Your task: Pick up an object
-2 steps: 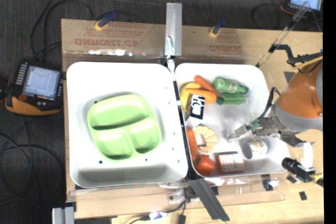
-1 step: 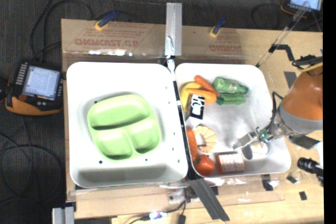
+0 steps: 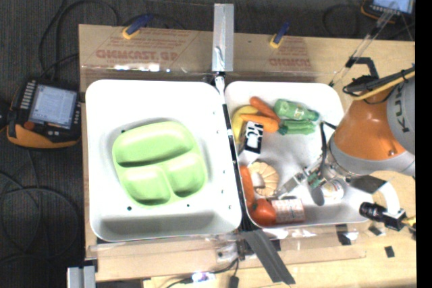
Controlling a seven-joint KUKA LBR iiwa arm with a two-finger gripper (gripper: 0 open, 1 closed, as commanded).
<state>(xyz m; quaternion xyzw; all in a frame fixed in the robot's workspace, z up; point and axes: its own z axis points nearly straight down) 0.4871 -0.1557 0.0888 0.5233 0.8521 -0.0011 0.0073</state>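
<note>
Here, gripper [image 3: 305, 180] low over right bin [image 3: 337, 104]; target possibly hidden.

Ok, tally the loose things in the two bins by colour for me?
Green: 2, the divided tray in the left bin and the bottle in the right bin
Orange: 2, carrot, carrot
Yellow: 1, banana
Black and white: 1, box
Red: 1, can
Tan: 1, shell-like piece
Total: 8

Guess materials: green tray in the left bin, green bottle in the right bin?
Green tray: likely moulded plastic, matte to satin; uniform pale colour, rounded compartments, soft highlights. Green bottle: probably thin translucent plastic, glossy; bright glints and see-through tint, though blur leaves it open.
</note>
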